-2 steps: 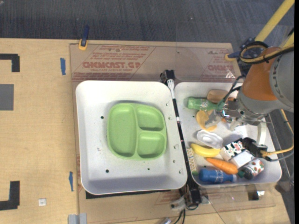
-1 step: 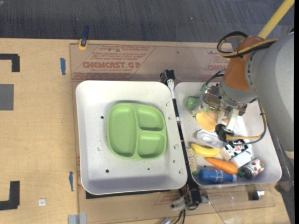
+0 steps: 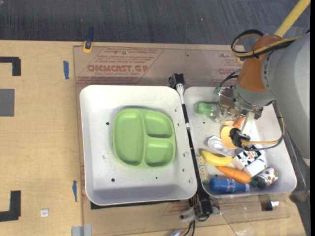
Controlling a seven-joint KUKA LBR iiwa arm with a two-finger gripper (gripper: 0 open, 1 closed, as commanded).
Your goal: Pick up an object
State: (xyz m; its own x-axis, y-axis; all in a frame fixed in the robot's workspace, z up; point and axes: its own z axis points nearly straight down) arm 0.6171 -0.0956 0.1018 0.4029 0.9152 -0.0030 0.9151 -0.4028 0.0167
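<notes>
The end effector (image 3: pixel 228 107) is hanging over the far edge of the right bin (image 3: pixel 270 124), just beside a green item (image 3: pixel 205 107); I cannot tell whether it is wide or narrow. A banana (image 3: pixel 216 158), a carrot (image 3: pixel 235 173) and a blue bottle (image 3: pixel 227 185) are lying near the bin's near-left corner.

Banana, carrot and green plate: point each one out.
banana (image 3: pixel 216 158), camera view, middle of its yellow curve.
carrot (image 3: pixel 235 174), camera view, middle of its orange body.
green plate (image 3: pixel 129 136), camera view, floor of its large left compartment.
</notes>
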